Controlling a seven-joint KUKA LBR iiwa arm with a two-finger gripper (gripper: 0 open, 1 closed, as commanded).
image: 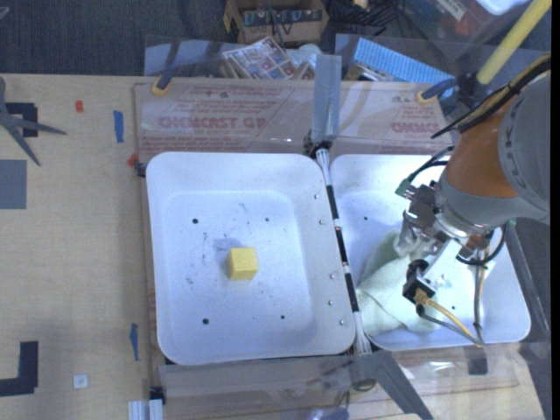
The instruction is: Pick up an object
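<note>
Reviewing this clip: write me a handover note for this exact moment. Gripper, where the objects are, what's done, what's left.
Gripper: down in the right bin, at the upper edge of the pale cloth. Nothing is visibly held.
Objects: the pale cloth lies bunched in the right bin, against the side next to the left bin. The yellow block sits alone near the middle of the left bin.
Done: no object lifted that the view shows.
Left: grasp one object and lift it clear. The cloth is closest.
</note>
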